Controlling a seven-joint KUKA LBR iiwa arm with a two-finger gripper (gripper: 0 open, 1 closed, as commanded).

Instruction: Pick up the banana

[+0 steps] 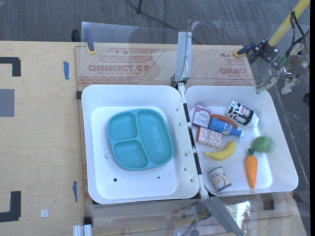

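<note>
Banana (222,151) lies in the right-hand bin (285,178), just right of centre frame, its upper end touching a pink packet (209,138) with a small can (219,178) just below. It looks a light, smooth, stiff toy, best pinched across its thick curved middle. Gripper (276,78) hangs at upper right, over the bin's far corner; its state I cannot tell.
</note>
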